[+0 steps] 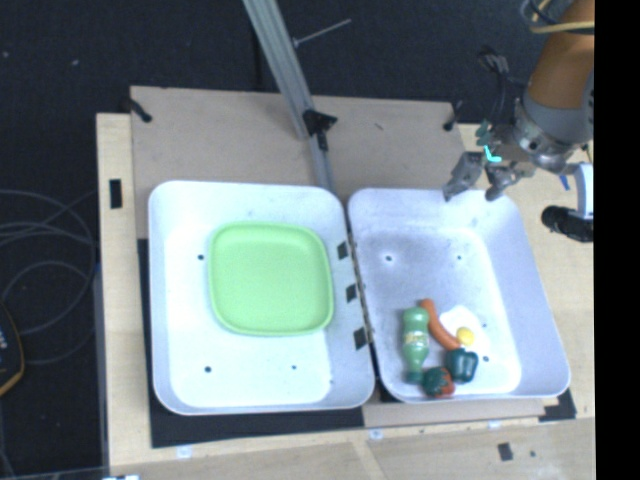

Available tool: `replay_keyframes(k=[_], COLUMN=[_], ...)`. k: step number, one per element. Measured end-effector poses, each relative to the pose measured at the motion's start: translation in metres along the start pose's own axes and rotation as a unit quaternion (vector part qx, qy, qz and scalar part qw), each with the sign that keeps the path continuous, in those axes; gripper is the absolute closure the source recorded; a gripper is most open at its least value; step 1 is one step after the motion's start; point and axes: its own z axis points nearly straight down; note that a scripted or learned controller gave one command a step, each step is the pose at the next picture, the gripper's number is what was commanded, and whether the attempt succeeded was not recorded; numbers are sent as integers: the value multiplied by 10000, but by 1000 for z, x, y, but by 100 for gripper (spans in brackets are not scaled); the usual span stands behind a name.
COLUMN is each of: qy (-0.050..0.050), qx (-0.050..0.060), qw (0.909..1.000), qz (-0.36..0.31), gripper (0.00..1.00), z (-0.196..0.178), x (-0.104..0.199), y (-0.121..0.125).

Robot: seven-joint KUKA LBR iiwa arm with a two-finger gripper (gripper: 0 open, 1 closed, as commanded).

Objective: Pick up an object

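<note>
Since nothing's between the fingers yet, we'd call this the approach step, so here's how we'd play it:

gripper: the gripper (474, 187) hangs over the far rim of the right bin (530, 268), fingers spread apart w/ nothing in them, so it's released. Grey arm (560, 78) comes in from the right w/ the orange band above the wrist.

target pile: all the pickable stuff sits bunched in the near corner of the right bin, well apart from the gripper. We see a green bottle (414, 341), an orange carrot-ish thing (440, 323), a yellow-and-white piece (463, 325) and a dark teal bit (461, 365) w/ smth red just beside it.

best pick imo: the green bottle. It's on the pile's left edge w/ bare bin floor on that side, so one finger gets free room.

how to do it: travel across the bin first, then drop straight down, jaws across the bottle's narrow width, not along it.

watch out: the carrot thing lies close to the bottle's top right, prob touching. A sloppy descent shoves the pile instead of grabbing.

left bin: the left bin (180, 298) has just a light green plate (270, 278), flat and hard to pinch, so we'd skip it.

surface: both bins sit side by side on the tan surface (120, 268), nothing in the path.
</note>
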Motion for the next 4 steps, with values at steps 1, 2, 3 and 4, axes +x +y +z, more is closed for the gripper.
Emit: replay_keyframes(k=[1,2,3,4], qy=[0,-3,-3,-1], qx=[0,21,20,22], qw=[10000,10000,10000,10000], qz=[0,3,2,0], gripper=[0,0,0,0], z=[0,50,93,143], x=[0,-8,-11,-11], y=[0,6,8,7])
